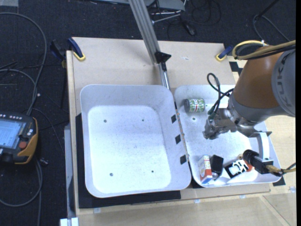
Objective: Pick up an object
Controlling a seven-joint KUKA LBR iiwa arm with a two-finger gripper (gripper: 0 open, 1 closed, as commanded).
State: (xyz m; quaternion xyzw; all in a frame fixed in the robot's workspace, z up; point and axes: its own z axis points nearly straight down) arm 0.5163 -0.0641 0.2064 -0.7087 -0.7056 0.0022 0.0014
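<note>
Over the right bin, toward its middle, the gripper hangs on the single arm, which reaches in from the view's right. Whether the gripper is released or clenched cannot be told from this angle, and no object is seen in its grasp.

Candidate objects, all in the right bin:
- One green can, on its side near the far wall. It lies just up and to the left of the gripper in the view, long axis running roughly left to right.
- One red-and-white carton, near the near wall, below the gripper in the view, long axis running roughly near to far.
- One small black item, touching or just beside the carton on its right; its kind is not clear.

Judgement: the can is the nearest candidate, so the coming move would be a short shift away from the camera and to the left, closing across the can's short width.

Two bins are counted on the counter; the left bin shows only its speckled floor.
</note>
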